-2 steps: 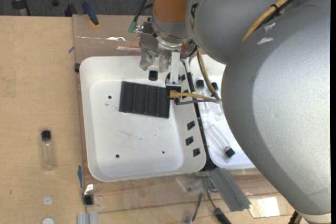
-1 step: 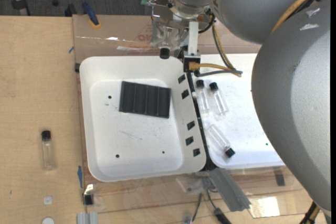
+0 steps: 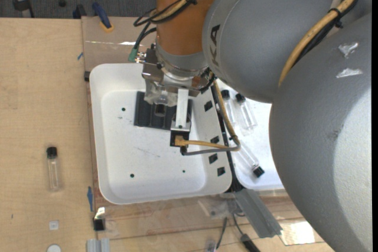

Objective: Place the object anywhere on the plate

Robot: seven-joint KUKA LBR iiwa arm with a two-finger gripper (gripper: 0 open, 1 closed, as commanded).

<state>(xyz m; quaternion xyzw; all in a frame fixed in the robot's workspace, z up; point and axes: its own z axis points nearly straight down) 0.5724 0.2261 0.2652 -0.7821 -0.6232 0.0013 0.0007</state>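
- Camera view: my arm (image 3: 283, 38) enters from the right and covers most of the upper and right frame; the orange band (image 3: 183, 3) sits above the wrist.
- My gripper (image 3: 162, 109) hangs over the upper middle of the left bin (image 3: 118, 186). Whether it is open or closed cannot be determined from this angle, and nothing is seen gripped in it.
- A tan cable (image 3: 209, 144) loops off the gripper mount toward the rim between the bins.
- Right bin (image 3: 266, 183): two clear vials with black caps lie on its floor, one (image 3: 245, 110) near the upper part, one (image 3: 253, 165) lower, well apart.
- A third clear vial (image 3: 53, 168), black cap up, lies on the wooden bench (image 3: 41, 79) left of the left bin, apart from it.
- I cannot identify a plate here.
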